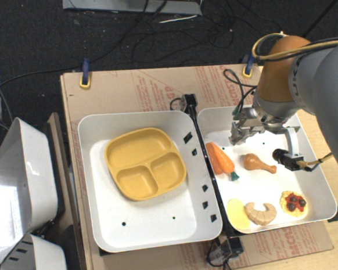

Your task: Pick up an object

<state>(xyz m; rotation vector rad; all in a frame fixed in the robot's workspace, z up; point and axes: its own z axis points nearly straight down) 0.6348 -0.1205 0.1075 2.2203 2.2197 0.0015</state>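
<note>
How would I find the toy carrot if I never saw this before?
Look at the right white bin, the one full of small play foods. Go to its left edge, beside the divider between the two bins: the carrot lies there, next to the chicken drumstick. It is the only long bright orange piece, with a little green tip.

A brown cardboard-covered counter [153, 83] carries two shallow white plastic bins. The left bin [100, 218] holds a yellow three-compartment plastic plate [145, 162]. Two yellow clamps [85, 81] grip the counter's far edge. Black cables [150, 40] trail over the dark floor beyond that edge.
</note>
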